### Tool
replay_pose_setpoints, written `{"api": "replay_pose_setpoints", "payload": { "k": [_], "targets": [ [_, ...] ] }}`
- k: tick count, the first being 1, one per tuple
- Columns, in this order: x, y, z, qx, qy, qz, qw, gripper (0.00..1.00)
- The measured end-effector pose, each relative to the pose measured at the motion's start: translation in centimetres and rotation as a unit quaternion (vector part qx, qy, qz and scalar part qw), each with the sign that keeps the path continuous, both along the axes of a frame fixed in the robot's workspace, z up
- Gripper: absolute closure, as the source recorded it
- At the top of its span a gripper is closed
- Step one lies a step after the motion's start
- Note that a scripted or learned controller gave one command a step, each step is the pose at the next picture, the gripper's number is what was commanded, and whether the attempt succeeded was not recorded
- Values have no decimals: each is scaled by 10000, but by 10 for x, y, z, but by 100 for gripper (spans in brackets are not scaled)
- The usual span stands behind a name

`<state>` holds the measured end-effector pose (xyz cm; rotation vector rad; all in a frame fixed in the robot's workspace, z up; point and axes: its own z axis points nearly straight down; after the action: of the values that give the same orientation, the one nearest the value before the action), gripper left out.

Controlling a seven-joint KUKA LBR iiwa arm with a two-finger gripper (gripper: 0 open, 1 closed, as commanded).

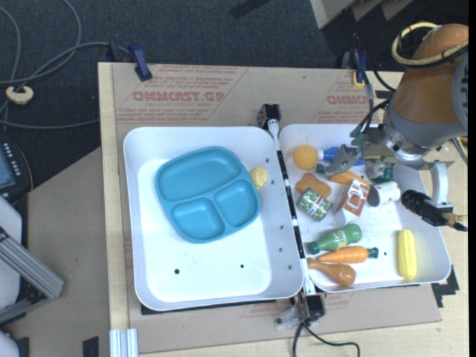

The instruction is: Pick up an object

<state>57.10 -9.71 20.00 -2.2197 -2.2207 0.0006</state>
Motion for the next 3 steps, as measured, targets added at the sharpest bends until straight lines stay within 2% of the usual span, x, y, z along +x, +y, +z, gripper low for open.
{"api": "replay_pose_setpoints", "payload": {
  "k": [1, 2, 3],
  "targets": [
    [43, -8, -98, -37, -100, -6, 9999, 0],
    [56, -62, -75, -25, -37, -20, 10000, 0],
    [99, -64, -9, -23, -66, 9, 10000, 0]
  ]
}}
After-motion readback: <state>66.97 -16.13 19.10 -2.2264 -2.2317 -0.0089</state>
